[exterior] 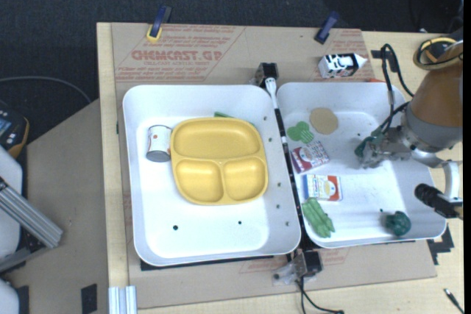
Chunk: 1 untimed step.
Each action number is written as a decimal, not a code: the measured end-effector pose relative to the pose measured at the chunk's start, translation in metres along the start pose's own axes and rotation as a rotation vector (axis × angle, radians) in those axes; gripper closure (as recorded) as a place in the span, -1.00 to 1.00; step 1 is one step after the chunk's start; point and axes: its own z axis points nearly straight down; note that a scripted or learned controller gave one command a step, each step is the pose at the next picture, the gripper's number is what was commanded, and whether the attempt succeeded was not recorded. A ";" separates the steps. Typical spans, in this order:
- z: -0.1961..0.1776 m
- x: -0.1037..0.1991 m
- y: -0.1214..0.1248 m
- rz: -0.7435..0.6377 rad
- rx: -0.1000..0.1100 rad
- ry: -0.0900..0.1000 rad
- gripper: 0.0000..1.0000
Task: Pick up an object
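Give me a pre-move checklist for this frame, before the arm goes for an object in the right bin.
1. Gripper is over the right white bin: ok, it sits near the bin's far right side.
2. Finger opening: cannot tell, the fingertips are too small and dark to read.
3. Something already held: cannot tell; a dark green bit shows at the tip, unclear.
4. Targets available: ok. The round tan disc, red and white packet, blue and white carton, green pea pod and dark green lump all lie in the bin.
5. Yellow divided plate stays out of the way: ok, it lies in the left white bin.
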 end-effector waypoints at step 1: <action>-0.064 0.000 0.003 -0.002 -0.008 -0.003 1.00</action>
